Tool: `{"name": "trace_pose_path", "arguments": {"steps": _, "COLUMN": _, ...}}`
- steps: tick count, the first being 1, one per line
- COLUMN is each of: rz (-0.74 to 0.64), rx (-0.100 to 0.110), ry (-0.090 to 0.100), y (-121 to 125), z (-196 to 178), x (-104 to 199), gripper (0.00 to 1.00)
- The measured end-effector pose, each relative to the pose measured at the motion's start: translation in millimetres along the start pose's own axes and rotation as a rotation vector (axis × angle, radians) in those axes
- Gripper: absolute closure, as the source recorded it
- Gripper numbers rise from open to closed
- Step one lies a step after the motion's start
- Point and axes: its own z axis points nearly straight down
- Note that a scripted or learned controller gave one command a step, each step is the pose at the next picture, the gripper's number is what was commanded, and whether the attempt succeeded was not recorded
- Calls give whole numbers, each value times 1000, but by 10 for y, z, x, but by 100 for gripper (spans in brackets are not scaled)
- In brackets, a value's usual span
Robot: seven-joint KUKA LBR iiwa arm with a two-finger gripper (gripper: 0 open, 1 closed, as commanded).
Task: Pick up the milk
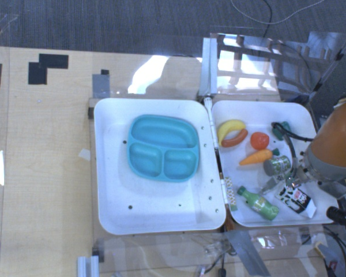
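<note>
The milk (299,200), a small white carton with a black and red label, lies on its side near the front right corner of the right bin (242,111). My gripper (281,182) reaches in from the right, just up and left of the carton, between it and a grey can (277,165). It is open, and nothing shows between its fingers. The wrist and the orange band (337,137) hide the bin's right wall.
The right bin also holds a banana (230,126), a sausage (234,137), a tomato (259,140), a carrot (255,157), a green bottle (258,203) and a dark green item (281,129). A blue divided plate (163,147) sits in the left bin (112,183).
</note>
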Motion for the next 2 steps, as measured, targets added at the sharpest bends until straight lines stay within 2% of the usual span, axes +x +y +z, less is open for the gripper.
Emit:
{"name": "trace_pose_path", "arguments": {"steps": 1, "rz": -1, "rx": -5, "ry": 2, "y": 34, "z": -113, "x": 12, "gripper": 100}}
{"name": "trace_pose_path", "arguments": {"steps": 2, "rz": -117, "rx": 8, "ry": 10, "y": 205, "z": -453, "x": 85, "gripper": 100}}
